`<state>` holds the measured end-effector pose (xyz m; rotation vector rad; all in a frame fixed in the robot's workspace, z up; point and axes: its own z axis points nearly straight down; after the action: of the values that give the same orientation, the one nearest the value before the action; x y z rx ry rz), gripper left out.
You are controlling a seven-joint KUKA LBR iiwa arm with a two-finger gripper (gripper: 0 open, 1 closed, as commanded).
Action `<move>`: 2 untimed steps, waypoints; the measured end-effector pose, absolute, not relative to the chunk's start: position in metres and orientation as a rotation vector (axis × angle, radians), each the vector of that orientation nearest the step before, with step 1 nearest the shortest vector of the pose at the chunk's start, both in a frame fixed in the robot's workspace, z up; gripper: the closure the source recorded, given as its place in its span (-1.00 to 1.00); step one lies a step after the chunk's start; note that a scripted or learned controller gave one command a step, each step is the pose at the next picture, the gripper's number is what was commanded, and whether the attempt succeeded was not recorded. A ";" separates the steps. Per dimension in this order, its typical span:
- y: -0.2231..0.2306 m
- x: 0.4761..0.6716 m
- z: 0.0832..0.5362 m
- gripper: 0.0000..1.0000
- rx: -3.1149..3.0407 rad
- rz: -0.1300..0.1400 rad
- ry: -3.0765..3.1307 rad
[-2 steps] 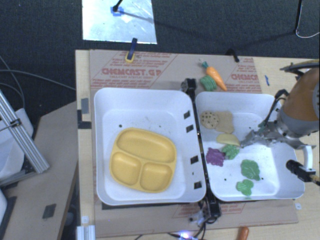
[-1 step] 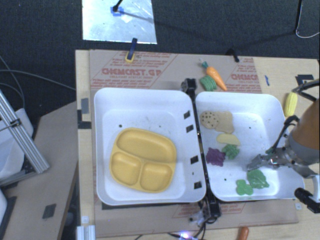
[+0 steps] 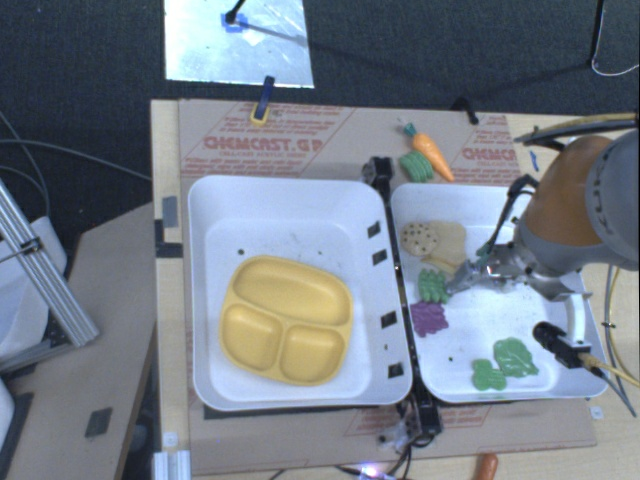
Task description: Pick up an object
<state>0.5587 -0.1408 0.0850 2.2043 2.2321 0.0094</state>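
Observation:
The right bin [image 3: 470, 196] holds several toy foods. A speckled cookie [image 3: 418, 236] and a tan slice [image 3: 449, 240] lie at its upper left. A small green piece [image 3: 432, 286] sits by the left wall, with purple grapes [image 3: 428, 317] just below it. Two leafy green pieces [image 3: 515, 356] [image 3: 488, 375] lie near the front. My gripper [image 3: 458, 278] is low in the bin, its tip pointing left and just right of the small green piece. Nothing shows in its grasp.
The left bin [image 3: 290, 196] holds a yellow divided tray [image 3: 287, 318]. A toy carrot [image 3: 430, 152] lies on the cardboard behind the right bin. A blue and yellow tool [image 3: 263, 102] rests at the back. The arm [image 3: 565, 213] covers the right bin's right side.

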 end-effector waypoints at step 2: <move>-0.209 0.532 0.116 -1.00 2.217 0.002 2.215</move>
<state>0.5315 -0.2094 0.1157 2.2168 2.2150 0.0021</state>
